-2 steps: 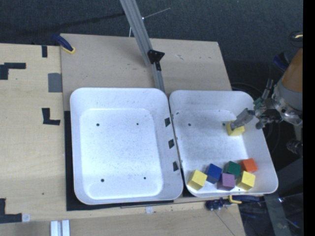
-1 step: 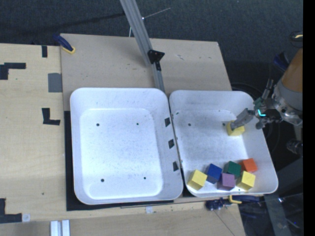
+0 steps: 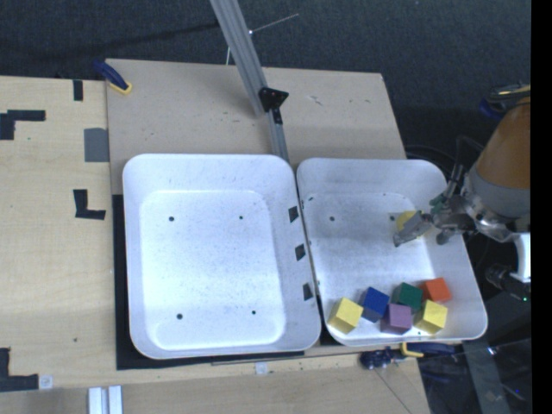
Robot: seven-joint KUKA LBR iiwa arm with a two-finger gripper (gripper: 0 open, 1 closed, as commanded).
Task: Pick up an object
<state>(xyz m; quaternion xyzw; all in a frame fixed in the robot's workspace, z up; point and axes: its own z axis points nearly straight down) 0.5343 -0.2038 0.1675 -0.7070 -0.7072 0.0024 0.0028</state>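
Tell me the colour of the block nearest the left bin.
Yellow block, clearest in the camera view.

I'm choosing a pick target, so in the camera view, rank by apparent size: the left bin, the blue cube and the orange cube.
1. left bin, by far the largest.
2. blue cube and orange cube look alike; I can't rank them.
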